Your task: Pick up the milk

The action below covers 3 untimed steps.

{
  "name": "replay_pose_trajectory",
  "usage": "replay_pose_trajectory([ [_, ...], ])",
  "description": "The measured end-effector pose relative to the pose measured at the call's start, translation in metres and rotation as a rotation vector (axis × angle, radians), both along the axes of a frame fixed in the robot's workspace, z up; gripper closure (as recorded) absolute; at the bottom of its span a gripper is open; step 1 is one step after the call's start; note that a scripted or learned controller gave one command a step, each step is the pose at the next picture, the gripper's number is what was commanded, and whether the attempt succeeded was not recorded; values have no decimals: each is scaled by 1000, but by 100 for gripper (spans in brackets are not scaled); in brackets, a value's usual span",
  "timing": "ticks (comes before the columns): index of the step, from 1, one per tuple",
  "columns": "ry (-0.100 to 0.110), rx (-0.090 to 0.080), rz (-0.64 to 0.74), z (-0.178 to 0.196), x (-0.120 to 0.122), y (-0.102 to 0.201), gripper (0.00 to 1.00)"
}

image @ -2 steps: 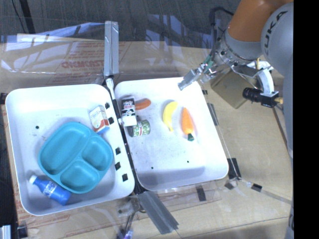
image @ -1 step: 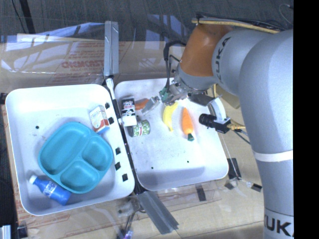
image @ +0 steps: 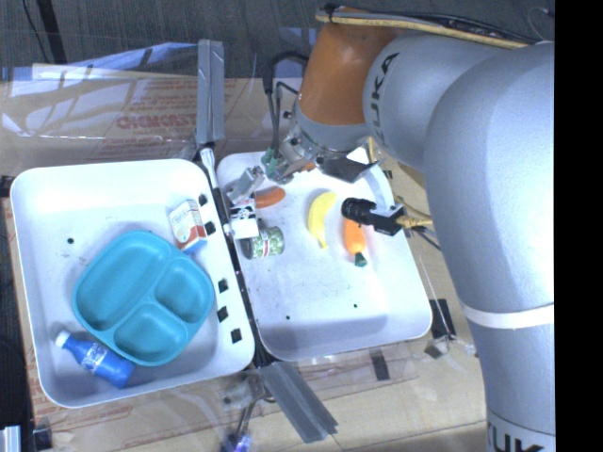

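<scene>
- Milk (image: 187,222): where is it?
- Left bin (image: 38,252), lying against the dividing wall at about two o'clock from the blue divided plate (image: 143,296). A blue bottle (image: 94,359) lies at the plate's seven o'clock.
- And the gripper (image: 247,188)?
- Over the right bin's (image: 377,323) far left corner, at ten o'clock from the banana (image: 320,217); how wide it stands, I cannot tell. A green can (image: 263,244) lies just below it, and a carrot (image: 355,240) lies at the banana's four o'clock.

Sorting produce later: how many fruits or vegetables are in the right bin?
2: a banana mid-bin and a carrot just right of it. The arm may hide more.
</scene>
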<state>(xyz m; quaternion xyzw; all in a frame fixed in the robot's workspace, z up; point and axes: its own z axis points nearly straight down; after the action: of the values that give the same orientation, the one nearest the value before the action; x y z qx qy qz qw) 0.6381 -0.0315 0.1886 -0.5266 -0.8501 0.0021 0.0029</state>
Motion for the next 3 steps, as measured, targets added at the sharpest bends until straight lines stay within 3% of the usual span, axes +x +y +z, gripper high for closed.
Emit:
replay_pose_trajectory([
  [1,6,-2,-195,-2,-29,-1,0],
  [2,1,-3,-265,0,-15,-46,0],
  [3,-1,-3,-399,0,4,-54,0],
])
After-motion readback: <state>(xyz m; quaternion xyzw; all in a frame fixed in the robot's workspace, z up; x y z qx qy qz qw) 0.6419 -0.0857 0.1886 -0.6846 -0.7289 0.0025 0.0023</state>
